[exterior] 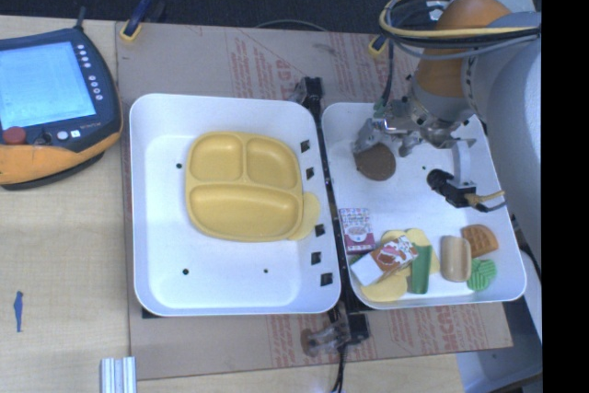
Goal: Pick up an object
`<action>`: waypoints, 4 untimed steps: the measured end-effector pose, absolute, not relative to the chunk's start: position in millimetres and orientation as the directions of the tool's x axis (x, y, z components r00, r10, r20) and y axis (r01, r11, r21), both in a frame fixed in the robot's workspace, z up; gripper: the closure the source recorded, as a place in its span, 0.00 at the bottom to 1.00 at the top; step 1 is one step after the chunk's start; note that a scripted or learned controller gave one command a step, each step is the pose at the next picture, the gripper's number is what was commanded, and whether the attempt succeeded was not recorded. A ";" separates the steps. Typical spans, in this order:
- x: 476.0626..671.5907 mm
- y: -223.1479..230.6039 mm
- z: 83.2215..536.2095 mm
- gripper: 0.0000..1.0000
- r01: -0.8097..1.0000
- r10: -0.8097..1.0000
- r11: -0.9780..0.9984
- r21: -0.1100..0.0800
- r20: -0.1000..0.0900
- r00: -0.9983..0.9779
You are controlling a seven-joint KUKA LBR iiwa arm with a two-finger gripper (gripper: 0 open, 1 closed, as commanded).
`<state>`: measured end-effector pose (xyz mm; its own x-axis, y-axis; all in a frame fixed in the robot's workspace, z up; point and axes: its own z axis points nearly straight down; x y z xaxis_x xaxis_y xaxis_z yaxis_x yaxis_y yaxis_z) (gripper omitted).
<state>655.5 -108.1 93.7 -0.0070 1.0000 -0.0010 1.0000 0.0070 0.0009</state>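
The grey two-finger gripper point(386, 135) hangs over the right white bin's point(512, 290) far-left corner, apparently aiming for the round brown disc-like object point(375, 163) just beneath it (whether anything is grasped I cannot tell), a flat-lying piece with no evident long axis.

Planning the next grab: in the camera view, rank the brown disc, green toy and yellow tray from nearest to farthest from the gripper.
1. Brown disc, right bin, just below the gripper.
2. Green toy, right bin's near corner.
3. Yellow tray, left bin.
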 end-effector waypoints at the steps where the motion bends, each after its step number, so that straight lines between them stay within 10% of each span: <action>1: 525.6 -67.5 190.8 0.00 1.000 1.000 0.002 -0.018 0.003 -0.002; 3: 658.7 -58.3 194.0 0.00 1.000 1.000 0.006 0.003 -0.001 -0.006; 4: 582.0 -110.3 142.7 0.00 1.000 1.000 0.002 -0.009 0.000 -0.002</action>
